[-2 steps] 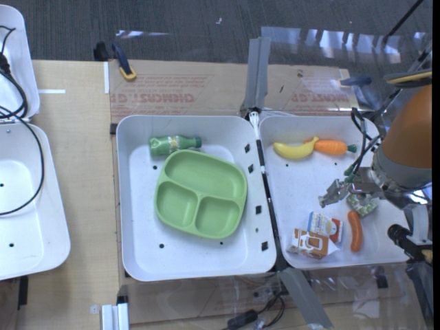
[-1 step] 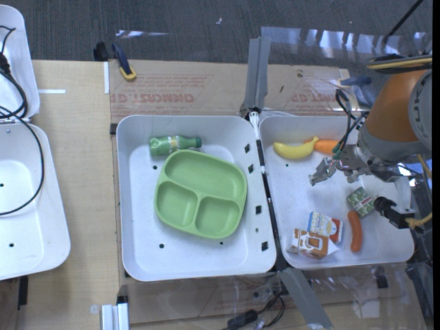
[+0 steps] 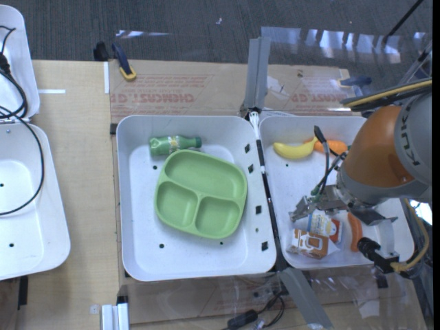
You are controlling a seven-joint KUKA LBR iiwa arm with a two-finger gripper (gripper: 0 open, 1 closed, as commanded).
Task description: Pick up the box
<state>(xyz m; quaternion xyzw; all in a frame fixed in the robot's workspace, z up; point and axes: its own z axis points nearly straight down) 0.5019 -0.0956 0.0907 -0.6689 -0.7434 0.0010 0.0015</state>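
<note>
1. Dark ribbed carpet is seen beyond a pale wooden bench (image 3: 75, 102), on which a flattened sheet of brown printed cardboard (image 3: 179, 88) is laid under two shallow white bins with rounded corners.
2. Over the right bin (image 3: 275, 205) the grey arm is seen, with its smooth, glossy orange band (image 3: 381, 150) bulging above the wrist.
3. The metal hand (image 3: 313, 208) is lowered into the near half of this bin; whether it is spread or pressed together cannot be told, since the tips are lost against the clutter beneath.
4. Right at the hand, and partly beneath it, the box (image 3: 323, 227) is found: a small carton printed in white, blue and red, lying tilted on the bin floor.
5. Just nearer the camera than the hand, a second small orange-and-white carton (image 3: 307, 243) lies beside the box.
6. Beyond the hand, toward the far wall, a curved yellow banana (image 3: 294, 150) and a rounded orange item (image 3: 335, 146) are seen.
7. Well to the left of the hand, in the left bin (image 3: 130, 205), a matte light-green plate (image 3: 201, 193) with three moulded compartments is laid, and a small green bottle (image 3: 174, 143) lies on its side just past it.
</note>
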